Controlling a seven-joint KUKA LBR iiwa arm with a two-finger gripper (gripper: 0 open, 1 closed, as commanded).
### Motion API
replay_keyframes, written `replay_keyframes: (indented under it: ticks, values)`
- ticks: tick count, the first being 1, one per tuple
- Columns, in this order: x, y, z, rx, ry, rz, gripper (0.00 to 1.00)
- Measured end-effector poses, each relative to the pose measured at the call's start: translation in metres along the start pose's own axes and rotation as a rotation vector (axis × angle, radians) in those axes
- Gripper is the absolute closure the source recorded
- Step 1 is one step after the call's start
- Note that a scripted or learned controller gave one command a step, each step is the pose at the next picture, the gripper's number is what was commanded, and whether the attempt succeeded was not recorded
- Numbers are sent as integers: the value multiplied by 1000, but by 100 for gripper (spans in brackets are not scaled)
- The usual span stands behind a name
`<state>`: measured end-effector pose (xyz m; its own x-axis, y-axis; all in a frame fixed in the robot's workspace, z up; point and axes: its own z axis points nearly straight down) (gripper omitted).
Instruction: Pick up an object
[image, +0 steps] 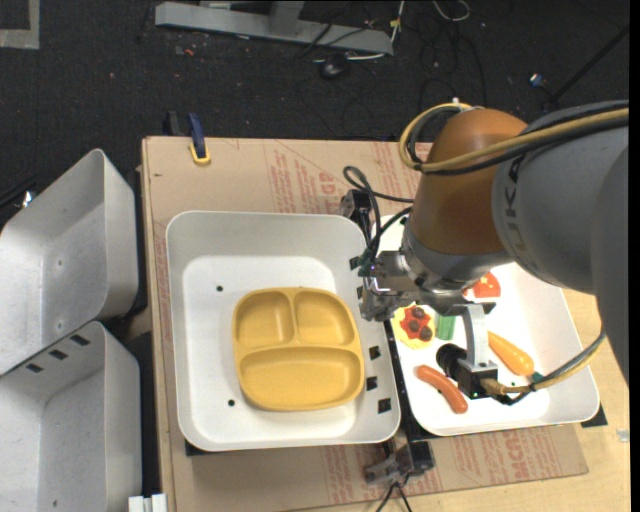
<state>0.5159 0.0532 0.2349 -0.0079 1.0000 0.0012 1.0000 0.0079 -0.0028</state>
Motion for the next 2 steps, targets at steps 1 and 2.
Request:
replay_keyframes:
  ticks: [1,2]
  values:
    - [45,5,8,-3,0,0,100]
    - [42,5,7,-2,-2,6,0]
